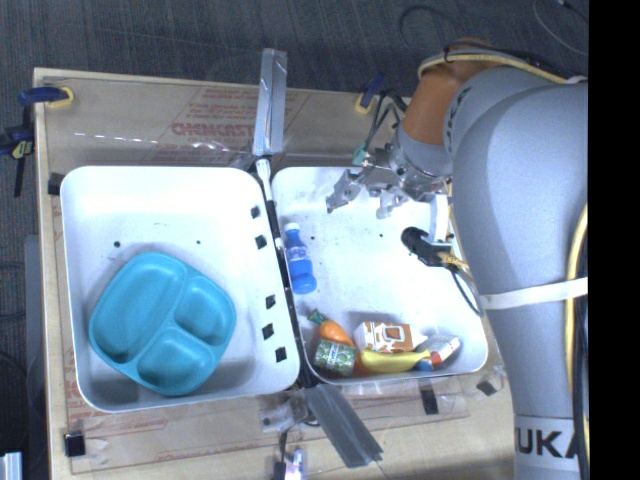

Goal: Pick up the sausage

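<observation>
Right bin: mid floor open, blue bottle lying along the divider wall, food pile jammed against the near wall. Can't tell the sausage apart within that pile. Gripper over the far end, fingers spread, nothing between them, well apart from the pile.

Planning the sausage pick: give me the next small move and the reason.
Probably swing the tool toward the near corner of the right bin: it hangs over the far end, while the likely sausage lies there beside the banana.
</observation>
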Tool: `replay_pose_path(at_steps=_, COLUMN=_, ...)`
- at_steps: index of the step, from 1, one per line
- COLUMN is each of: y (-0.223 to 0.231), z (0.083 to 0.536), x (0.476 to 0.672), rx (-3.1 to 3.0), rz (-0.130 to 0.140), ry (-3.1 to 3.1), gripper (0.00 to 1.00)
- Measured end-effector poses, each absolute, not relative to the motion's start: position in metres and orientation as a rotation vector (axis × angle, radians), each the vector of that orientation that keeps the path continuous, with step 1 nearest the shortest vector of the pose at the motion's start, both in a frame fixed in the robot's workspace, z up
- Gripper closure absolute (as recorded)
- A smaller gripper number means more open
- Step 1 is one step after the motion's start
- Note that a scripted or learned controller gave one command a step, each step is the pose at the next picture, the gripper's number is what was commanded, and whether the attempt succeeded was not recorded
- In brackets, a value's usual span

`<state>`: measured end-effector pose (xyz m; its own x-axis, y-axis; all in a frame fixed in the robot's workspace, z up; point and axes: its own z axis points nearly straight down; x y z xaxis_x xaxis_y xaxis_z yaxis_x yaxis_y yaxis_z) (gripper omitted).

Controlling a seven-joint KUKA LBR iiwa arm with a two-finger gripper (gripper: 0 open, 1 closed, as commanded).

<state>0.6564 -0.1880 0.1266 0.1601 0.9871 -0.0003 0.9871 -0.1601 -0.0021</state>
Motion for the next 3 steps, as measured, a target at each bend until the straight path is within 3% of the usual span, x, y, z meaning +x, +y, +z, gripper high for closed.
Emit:
replay_pose_path(at_steps=1, y=-0.16, z=0.091, x=0.611, rx=-2.608, rz=0.006, ry=-1.741, gripper=0.0)
replay_pose_path(at_steps=2, y=-0.195, z=0.103, x=0.651, rx=-2.587, rz=0.002, ry=-1.779, gripper=0.0)
replay_pose_path(at_steps=3, y=-0.192, z=0.124, x=0.55, rx=-2.488, rz=0.002, ry=-1.914, gripper=0.0)
